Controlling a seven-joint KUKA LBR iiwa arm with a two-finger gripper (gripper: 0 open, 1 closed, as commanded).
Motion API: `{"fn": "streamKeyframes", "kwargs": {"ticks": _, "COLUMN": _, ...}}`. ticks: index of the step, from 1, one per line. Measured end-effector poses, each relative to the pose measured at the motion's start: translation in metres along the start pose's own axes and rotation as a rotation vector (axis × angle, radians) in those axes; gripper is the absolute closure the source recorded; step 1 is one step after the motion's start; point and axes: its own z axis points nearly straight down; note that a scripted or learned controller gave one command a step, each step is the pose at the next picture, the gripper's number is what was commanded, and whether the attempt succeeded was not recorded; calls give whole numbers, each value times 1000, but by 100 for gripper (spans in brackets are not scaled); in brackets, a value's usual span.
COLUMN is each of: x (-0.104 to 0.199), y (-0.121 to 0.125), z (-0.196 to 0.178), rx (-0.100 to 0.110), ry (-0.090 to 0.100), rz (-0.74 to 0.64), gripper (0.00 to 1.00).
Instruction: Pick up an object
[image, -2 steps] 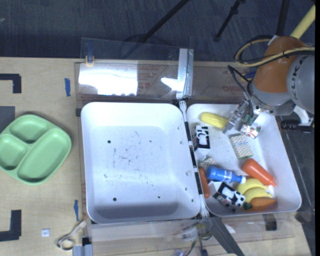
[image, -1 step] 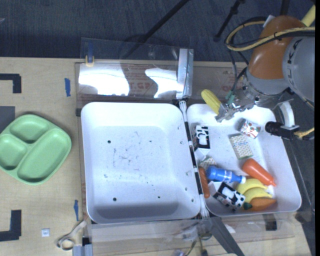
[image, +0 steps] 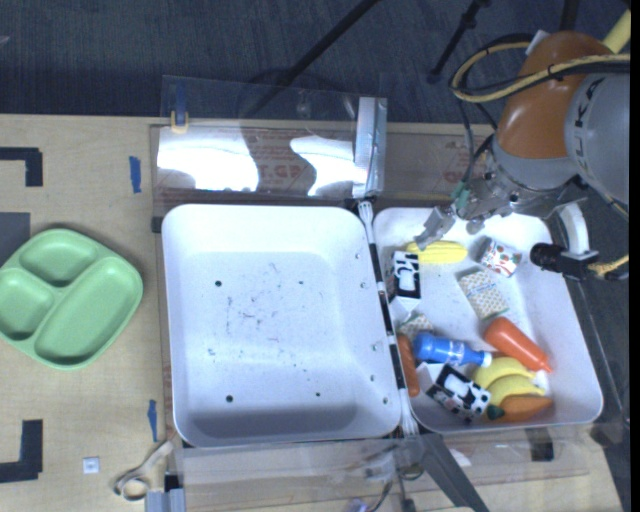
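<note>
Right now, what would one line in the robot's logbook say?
phase: reaching | arm: over right bin | fingers: above yellow corn, nothing visibly held | left bin: untouched

No text can be read; the black-and-white marks on the card (image: 404, 274) are too blurred

Arm (image: 560, 110) bent low — gripper (image: 437, 228) pointing down-left.
</note>
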Motion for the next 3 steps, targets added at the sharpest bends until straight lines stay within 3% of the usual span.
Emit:
{"fn": "streamKeyframes", "kwargs": {"ticks": 1, "x": -7, "y": 19, "z": 0, "rx": -1, "ry": -2, "rz": -28, "gripper": 0}}
{"fn": "streamKeyframes", "kwargs": {"ticks": 2, "x": -36, "y": 10, "z": 78, "rx": 0, "ry": 0, "rz": -190, "gripper": 0}}
{"fn": "streamKeyframes", "kwargs": {"ticks": 3, "x": -28, "y": 7, "z": 98, "rx": 21, "ry": 4, "rz": -339, "gripper": 0}}
